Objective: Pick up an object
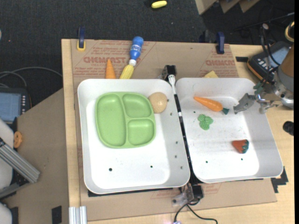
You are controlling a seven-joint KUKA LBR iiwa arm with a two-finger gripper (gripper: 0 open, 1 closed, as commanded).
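Note:
In the right bin (pixel 261 167) lie an orange toy carrot (pixel 208 103), a small green leafy piece (pixel 205 122) and a red strawberry-like toy (pixel 240 146). The left bin (pixel 131 171) holds a green divided plate (pixel 124 119), and a beige round object (pixel 158 101) rests at the plate's upper right corner. My gripper (pixel 255 103) hangs over the right bin's upper right edge, to the right of the carrot and apart from it. Its fingers are spread open with nothing between them.
Behind the left bin on the cardboard lie a blue and white bottle (pixel 136 49), a yellow corn piece (pixel 127 71) and an orange cone (pixel 110 69). A black clip (pixel 169 71) sits at the seam between the bins. Cables and gear crowd the far right.

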